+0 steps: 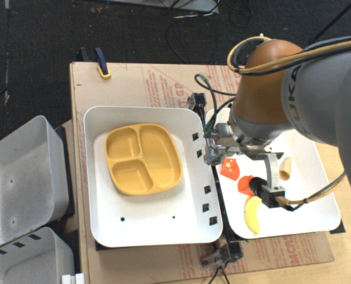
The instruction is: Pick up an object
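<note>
Evidently laid loose so that any one may be taken, the candidate objects share the right bin [308, 215]: a red piece [229, 168], an orange-red piece [244, 185] touching it, a banana [253, 215] nearer the front rim, and a tan piece [285, 169] apart. A yellow divided plate [144, 158] occupies the left bin [93, 176]. We see the arm [270, 81] bowed over the right bin, wrist turned downward, its gripper [215, 151] low by that bin's left wall, just beside the red piece. Whether the gripper is spread or closed we cannot tell.
</note>
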Tool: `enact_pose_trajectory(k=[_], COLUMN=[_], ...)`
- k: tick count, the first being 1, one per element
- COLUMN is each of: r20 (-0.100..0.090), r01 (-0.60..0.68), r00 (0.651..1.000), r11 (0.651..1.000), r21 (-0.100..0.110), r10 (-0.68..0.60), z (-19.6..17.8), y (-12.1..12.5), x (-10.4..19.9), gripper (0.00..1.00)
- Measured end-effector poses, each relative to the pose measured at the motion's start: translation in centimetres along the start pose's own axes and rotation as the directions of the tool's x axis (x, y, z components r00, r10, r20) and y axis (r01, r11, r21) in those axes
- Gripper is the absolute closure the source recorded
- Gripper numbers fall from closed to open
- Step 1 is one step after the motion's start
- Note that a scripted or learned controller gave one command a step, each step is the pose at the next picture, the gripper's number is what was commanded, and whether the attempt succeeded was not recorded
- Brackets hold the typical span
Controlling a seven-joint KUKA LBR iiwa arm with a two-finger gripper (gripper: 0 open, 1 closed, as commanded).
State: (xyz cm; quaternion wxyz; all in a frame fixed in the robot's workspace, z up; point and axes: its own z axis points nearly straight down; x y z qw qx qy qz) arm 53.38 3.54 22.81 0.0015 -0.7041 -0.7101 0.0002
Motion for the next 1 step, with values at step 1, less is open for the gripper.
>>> enact_pose_trajectory(k=[1], r20=[0.000], r01=[0.000], r00=[1.000], r11=[1.000], r21=[0.000], r10=[0.000], z=[0.53], y=[-1.43], x=[4.79], gripper=[1.00])
